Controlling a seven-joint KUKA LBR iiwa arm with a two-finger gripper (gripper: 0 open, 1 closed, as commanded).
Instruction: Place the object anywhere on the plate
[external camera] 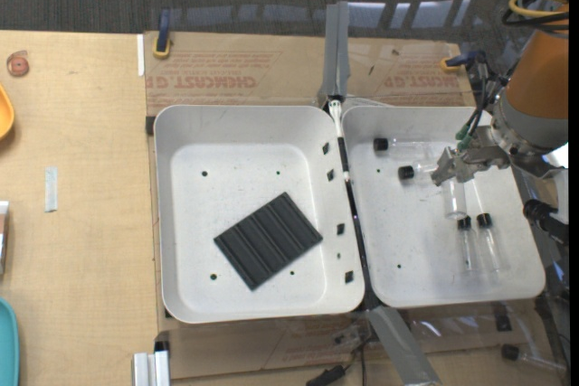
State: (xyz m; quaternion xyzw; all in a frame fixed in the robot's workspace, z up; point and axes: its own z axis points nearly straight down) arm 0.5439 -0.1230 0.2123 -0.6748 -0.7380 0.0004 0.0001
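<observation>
A black ribbed rectangular plate point(268, 240) lies tilted on the floor of the left bin point(181, 285). Several clear tubes with black caps lie in the right bin point(398, 285): one at the back point(381, 144), one a little nearer point(406, 173), and two side by side at the right point(463, 222) point(483, 219). My gripper point(450, 174) hangs low over the right bin, between the nearer back tube and the pair. A clear tube point(452, 200) shows just below it; whether it is held cannot be made out.
The arm point(541, 81), with its orange band, reaches in from the right over the right bin's far corner. A divider rail point(344, 167) runs between the bins. On the wooden bench to the left lie small items point(51, 190).
</observation>
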